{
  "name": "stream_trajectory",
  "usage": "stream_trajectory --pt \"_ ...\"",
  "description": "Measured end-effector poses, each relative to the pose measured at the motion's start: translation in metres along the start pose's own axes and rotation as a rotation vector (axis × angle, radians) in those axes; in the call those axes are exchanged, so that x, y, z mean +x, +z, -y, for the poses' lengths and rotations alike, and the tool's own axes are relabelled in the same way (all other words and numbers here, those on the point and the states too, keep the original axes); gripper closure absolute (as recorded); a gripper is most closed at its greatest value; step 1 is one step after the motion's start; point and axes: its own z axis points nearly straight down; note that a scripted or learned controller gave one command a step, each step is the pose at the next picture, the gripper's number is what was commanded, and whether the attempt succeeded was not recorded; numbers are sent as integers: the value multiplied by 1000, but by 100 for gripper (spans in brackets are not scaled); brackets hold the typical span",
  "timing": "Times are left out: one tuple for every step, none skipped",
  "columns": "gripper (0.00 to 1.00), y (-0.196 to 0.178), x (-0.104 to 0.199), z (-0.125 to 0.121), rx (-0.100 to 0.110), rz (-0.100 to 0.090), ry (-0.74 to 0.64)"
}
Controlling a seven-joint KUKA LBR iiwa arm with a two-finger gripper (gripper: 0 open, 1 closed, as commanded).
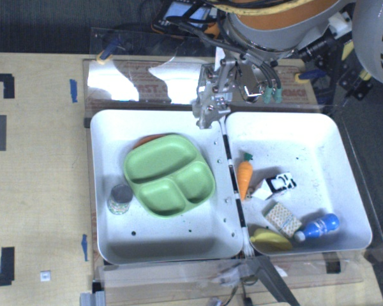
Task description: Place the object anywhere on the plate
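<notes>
A small round grey-lidded jar is seen near the left wall of the left bin, just beside the green divided plate, which is tilted across the middle of that bin with an orange-red edge of something showing under its upper left rim. Above the ridge where the two bins meet, the gripper is hung over the far rims; nothing is seen between its fingers, and how far they are parted cannot be told. In the right bin, a toy carrot is laid next to the dividing wall, with a black-and-white packet to its right. Nearer the front, a yellow banana, a patterned pouch and a blue bottle are grouped together.
</notes>
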Motion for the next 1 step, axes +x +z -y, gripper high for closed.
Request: stream_trajectory --pt "100 47 -80 -10 -1 2 -177"
